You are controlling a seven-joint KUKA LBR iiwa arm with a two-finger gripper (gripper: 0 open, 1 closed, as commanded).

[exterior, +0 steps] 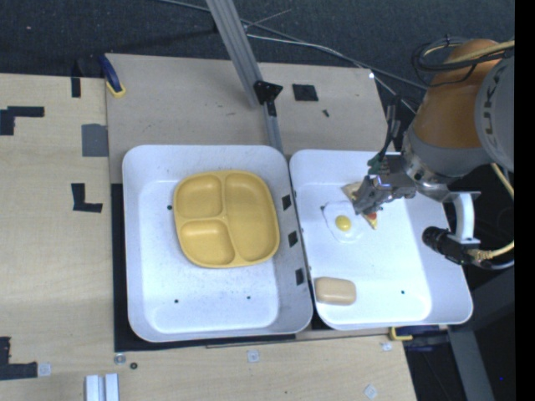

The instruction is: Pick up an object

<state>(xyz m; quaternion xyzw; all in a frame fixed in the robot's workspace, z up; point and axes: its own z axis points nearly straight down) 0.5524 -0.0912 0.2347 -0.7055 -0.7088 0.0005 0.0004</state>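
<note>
My gripper (371, 200) hangs low over the upper middle of the right bin (435, 299), on the grey arm with the orange band (456, 98) that reaches in from the right. Just left of and below it lies a white fried-egg toy with a yellow yolk (343, 223). A small tan and orange piece (370, 219) shows right at the gripper's tip; I cannot tell whether it is held. A beige rounded block (335, 291) lies near the right bin's front left corner.
The left bin (150, 249) holds a yellow divided plate (226, 218). A grey pole (238, 36) slants down to the bins' back edge between them. Cables run along the arm at the right.
</note>
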